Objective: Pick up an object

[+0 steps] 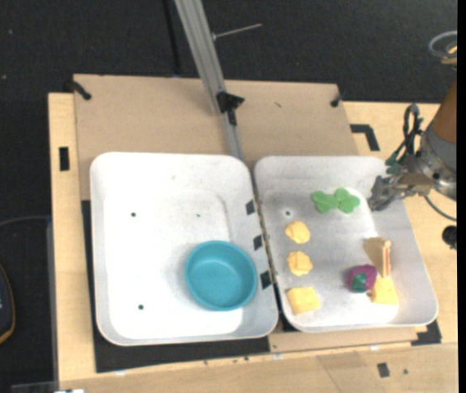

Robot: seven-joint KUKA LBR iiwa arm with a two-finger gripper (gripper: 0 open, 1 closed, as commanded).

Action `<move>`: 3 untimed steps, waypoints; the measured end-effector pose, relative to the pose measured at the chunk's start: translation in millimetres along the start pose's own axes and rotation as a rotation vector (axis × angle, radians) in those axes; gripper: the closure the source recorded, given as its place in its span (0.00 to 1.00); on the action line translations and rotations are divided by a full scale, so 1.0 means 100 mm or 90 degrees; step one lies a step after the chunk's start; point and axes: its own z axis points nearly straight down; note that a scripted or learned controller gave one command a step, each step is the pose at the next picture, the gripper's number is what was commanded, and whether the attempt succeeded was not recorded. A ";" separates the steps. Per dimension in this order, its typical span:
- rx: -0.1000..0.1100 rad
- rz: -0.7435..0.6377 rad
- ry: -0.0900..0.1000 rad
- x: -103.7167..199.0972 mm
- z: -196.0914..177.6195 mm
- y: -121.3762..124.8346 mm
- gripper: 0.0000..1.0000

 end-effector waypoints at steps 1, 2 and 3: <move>0.003 0.000 0.002 0.55 -0.09 -0.01 1.00; 0.004 -0.002 0.002 0.98 -0.10 0.02 1.00; 0.004 -0.003 0.003 1.51 -0.19 0.00 1.00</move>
